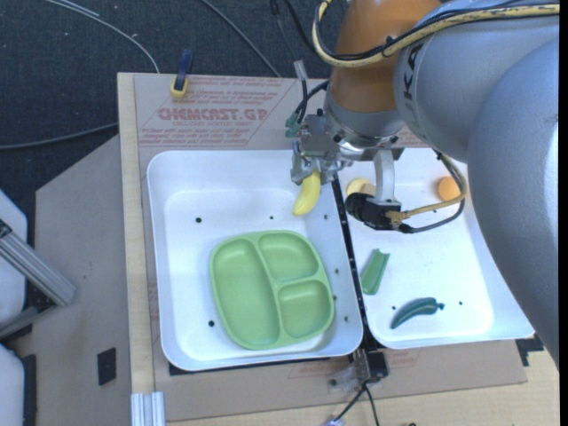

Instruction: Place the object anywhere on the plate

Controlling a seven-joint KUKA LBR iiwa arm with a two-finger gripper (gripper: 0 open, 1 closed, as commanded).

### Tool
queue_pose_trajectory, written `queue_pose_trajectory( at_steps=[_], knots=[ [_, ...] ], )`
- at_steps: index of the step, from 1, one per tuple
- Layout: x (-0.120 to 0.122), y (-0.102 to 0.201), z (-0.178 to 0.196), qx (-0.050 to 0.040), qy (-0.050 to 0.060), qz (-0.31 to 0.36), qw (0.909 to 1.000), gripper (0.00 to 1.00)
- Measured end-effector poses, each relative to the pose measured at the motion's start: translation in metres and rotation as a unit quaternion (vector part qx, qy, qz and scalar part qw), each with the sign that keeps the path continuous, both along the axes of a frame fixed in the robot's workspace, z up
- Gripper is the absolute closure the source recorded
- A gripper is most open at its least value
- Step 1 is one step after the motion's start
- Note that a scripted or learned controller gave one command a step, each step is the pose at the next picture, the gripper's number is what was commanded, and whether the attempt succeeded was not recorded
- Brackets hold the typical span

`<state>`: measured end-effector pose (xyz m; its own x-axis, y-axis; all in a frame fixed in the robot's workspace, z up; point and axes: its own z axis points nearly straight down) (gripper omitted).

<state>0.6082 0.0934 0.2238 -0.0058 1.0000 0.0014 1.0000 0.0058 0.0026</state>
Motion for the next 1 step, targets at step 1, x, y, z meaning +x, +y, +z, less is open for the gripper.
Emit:
queue_pose_trajectory(
  at_steps=[1],
  knots=[
    [-0.0127,0.0009,0.0111,-0.0002,0.002,-0.002,1.0,1.0]
  ],
)
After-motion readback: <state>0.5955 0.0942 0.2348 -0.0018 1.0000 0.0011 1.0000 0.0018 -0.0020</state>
